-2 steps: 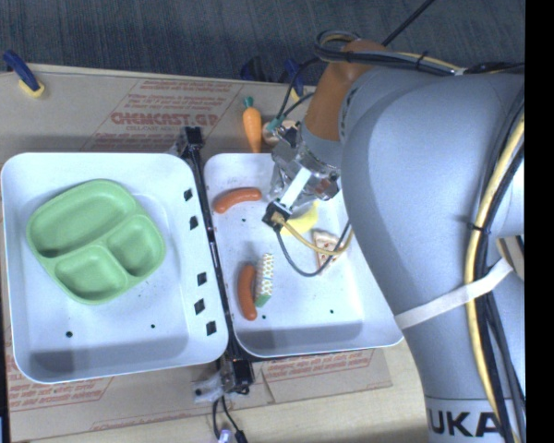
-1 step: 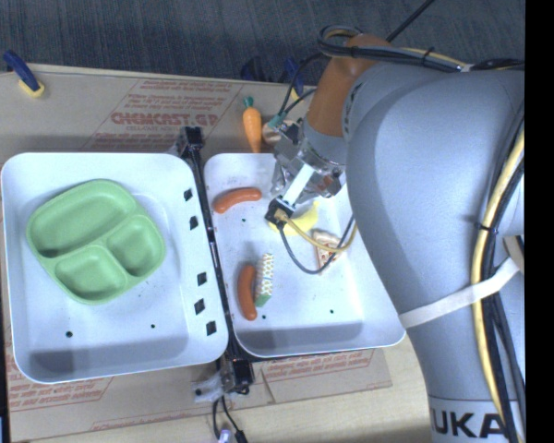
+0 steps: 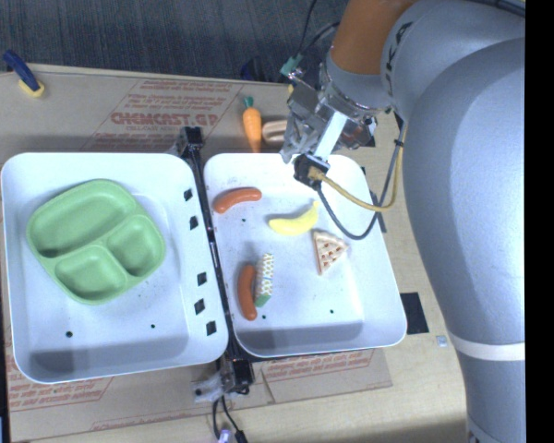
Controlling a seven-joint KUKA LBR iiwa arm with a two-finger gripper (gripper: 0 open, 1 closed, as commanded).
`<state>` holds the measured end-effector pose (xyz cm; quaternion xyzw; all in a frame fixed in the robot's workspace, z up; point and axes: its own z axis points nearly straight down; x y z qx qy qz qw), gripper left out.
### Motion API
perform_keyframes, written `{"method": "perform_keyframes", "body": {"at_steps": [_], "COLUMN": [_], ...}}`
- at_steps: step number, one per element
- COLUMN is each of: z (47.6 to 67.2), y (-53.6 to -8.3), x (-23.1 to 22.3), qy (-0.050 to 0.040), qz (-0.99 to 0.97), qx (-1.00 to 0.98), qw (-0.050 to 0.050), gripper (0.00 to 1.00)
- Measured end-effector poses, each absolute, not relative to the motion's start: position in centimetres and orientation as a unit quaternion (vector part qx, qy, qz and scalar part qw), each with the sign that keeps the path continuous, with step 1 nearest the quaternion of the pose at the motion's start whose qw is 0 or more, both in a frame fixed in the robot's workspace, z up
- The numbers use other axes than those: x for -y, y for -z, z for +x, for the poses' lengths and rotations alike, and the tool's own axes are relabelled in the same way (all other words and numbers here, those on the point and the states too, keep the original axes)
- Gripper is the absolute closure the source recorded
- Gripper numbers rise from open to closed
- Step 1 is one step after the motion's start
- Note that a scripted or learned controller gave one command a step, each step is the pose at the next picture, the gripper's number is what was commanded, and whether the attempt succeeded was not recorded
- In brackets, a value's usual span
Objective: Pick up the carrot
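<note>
Carrot (image 3: pixel 250 127) lies on the table's cardboard (image 3: pixel 148 109), outside both bins. It sits just beyond the far rim of the right bin (image 3: pixel 388 314), green top pointing away from it. A tan piece (image 3: pixel 274 133) lies just beside it, on the side toward my arm. My tool (image 3: pixel 298 141) hangs near, over the bin's far edge, beyond that tan piece. Cannot tell whether it is released or clenched.

Judgement: approach not yet made. Carry the tool across past the tan piece, centre over the orange body, close across its narrow width and descend straight, so the neighbour is neither nudged nor caught.

"CHEMCAST GP" on brown sheet (image 3: pixel 83 100)
</note>
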<state>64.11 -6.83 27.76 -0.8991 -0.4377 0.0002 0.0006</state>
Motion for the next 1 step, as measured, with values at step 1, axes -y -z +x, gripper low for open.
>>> {"method": "perform_keyframes", "body": {"at_steps": [1], "z": [57.48], "y": [-23.3], "x": [-0.99], "qy": [-0.0034], "qz": [-0.936], "qx": [0.353], "qw": [0.002], "gripper": [1.0]}}
